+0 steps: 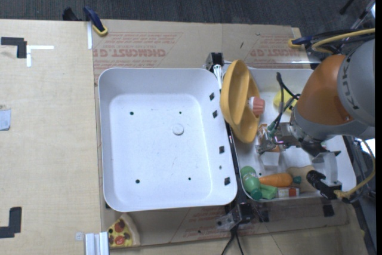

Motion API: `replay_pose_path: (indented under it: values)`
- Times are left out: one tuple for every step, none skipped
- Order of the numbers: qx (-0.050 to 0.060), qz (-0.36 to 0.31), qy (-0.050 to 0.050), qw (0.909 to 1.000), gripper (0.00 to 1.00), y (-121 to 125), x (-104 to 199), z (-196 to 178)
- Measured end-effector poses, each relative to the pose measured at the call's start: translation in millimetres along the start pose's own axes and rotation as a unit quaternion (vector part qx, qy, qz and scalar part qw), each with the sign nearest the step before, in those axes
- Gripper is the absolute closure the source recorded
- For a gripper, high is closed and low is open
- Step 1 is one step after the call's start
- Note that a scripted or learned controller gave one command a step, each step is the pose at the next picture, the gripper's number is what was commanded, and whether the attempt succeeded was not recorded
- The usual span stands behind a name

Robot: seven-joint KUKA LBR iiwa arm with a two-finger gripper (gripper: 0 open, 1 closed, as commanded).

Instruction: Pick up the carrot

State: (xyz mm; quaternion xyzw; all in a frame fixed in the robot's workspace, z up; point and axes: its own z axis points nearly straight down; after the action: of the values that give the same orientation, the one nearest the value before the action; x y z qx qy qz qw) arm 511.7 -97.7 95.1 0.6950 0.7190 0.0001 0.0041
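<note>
Orange-banded, your arm [325, 95] is hanging over the right bin [271, 77]; I cannot tell how the gripper [271, 141] is set. Be descending toward 6 o'clock: the carrot [276, 180] is lying just beside green pieces [253, 183].

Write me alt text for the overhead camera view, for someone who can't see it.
A grey robot arm with an orange band reaches from the right into the right-hand white bin, its gripper just above an orange carrot lying near the bin's front edge. Beside the carrot lies a green bottle, and a yellow bowl leans against the wall next to the left bin.
</note>
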Motion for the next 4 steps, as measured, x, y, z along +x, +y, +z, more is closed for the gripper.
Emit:
replay_pose_path:
  values:
    - [0.000,0.003,-0.002,1.0000,1.00,0.6,-3.1,-8.6]
    - [0.001,-0.111,0.002,0.9938,1.00,8.7,18.7,-156.9]
    - [0.002,-0.112,0.002,0.9938,0.00,8.6,18.8,-156.8]
    - [0.004,0.016,0.002,0.9999,0.00,47.7,-42.2,-92.3]
